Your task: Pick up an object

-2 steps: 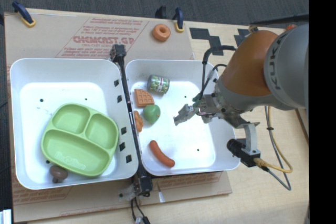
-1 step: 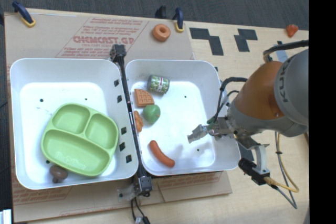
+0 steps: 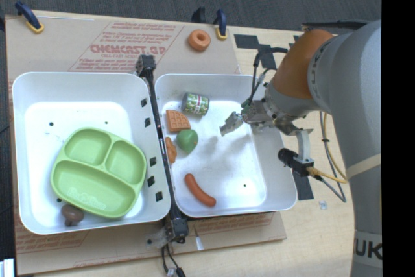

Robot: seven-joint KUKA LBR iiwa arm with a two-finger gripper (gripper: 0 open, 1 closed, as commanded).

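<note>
1. Arm [image 3: 337,81]: reaches in from the right and hangs over the right side of the right bin. Judgement: the pick is not done and nothing is lifted; approach stage at best.
2. Tabletop [image 3: 65,42]: cardboard sheet with red print, held by blue clamps at the far edge, dark carpet beyond. Black tape marks lie behind the end effector.
3. Left bin [image 3: 39,84]: well to the end effector's left. It holds a green divided plate [image 3: 98,172] and a small brown lump [image 3: 72,215] at the plate's near corner.
4. Right bin [image 3: 214,81]: directly under the end effector, with bare white floor beneath the tips.
5. End effector [image 3: 231,124]: fingertips point left and down, with nothing between them. Can't tell whether the gap is open or closed at this angle.
6. Candidates, all left of the end effector:
   - green fruit [image 3: 187,140], nearest, slightly toward the camera
   - small can [image 3: 196,104], farther back
   - waffle piece [image 3: 176,120], just past the fruit
   - sausage [image 3: 200,190], well forward
   - orange piece [image 3: 170,149] against the divider
7. Orange doughnut [image 3: 200,41]: outside the bins, far behind and to the left.
8. Left to do: choose a target, descend, close, lift.
</note>
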